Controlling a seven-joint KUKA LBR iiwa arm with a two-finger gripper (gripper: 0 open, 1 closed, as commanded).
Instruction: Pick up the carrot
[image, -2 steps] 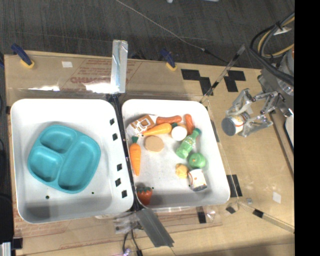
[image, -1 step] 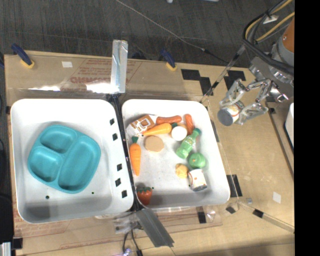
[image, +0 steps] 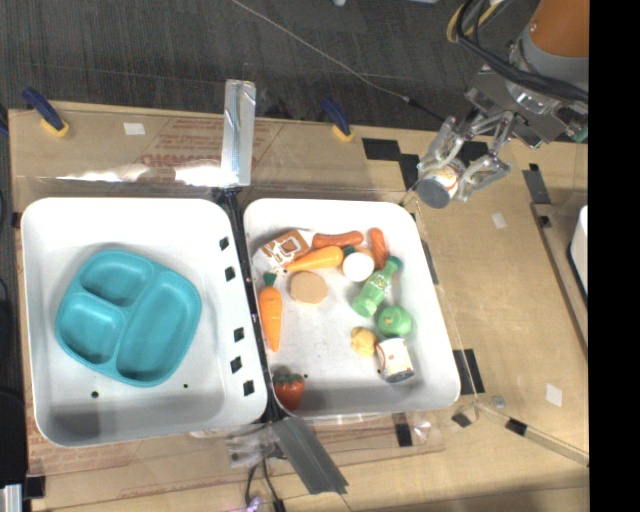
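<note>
The pincer (image: 462, 172) hovers over bare bench, its opening impossible to tell; the food-filled bin (image: 325, 355) lies just below-left of it, the carrot (image: 270, 318) farther that way.

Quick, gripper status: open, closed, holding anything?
Gripper: cannot be told whether open or closed, or holding anything; it is outside the right bin, past its far right corner.

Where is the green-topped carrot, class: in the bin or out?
In. The carrot lies flat inside the right bin, beside its left wall; the gripper hangs outside that bin.
</note>
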